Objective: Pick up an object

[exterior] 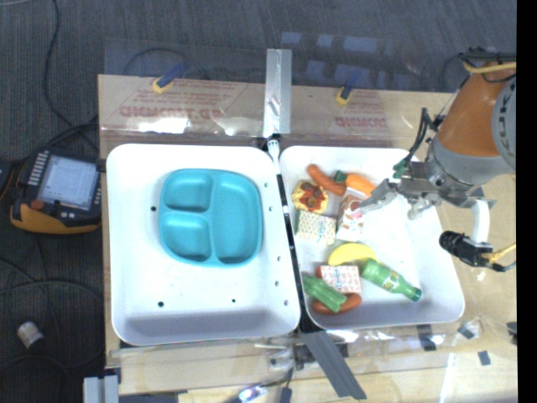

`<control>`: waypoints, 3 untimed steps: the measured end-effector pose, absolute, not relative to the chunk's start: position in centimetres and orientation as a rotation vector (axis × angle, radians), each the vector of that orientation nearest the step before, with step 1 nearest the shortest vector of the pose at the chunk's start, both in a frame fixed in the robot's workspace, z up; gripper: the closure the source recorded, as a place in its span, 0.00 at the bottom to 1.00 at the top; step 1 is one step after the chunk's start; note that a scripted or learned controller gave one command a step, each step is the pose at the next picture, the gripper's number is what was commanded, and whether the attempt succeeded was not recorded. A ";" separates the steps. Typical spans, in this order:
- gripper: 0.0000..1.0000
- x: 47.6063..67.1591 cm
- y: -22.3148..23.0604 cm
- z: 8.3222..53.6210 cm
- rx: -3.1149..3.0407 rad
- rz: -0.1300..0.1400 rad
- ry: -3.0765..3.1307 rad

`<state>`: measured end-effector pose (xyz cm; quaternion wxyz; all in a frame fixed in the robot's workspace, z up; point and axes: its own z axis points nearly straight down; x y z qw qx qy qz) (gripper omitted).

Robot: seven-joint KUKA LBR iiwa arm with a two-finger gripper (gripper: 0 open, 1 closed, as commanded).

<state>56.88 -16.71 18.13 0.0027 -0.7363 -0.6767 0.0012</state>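
The right bin (436,296) holds several toy foods. An orange sausage (323,178), a carrot (360,182), a red pizza piece (309,196), a patterned box (314,226) and a white carton (351,219) lie at its back left. Toward its front are a banana (351,253), a green bottle (390,280), a red-and-white box (341,277) and a green vegetable (319,293). My gripper (396,204) hangs over the bin's right half, just right of the carton and carrot. It is open, and nothing sits between its fingers.
The left bin (134,309) carries a blue divided plate (210,216). A metal divider (278,99) stands behind the gap between the bins. A black cylinder (460,245) juts from the arm over the right bin's right rim. A handheld pendant (57,191) lies on the floor at left.
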 end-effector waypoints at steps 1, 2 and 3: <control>0.00 61.7 -14.2 17.0 -2.280 0.004 -2.156; 0.00 61.7 -14.2 17.0 -2.280 0.004 -2.156; 0.00 64.4 -15.4 9.2 -2.174 0.009 -2.266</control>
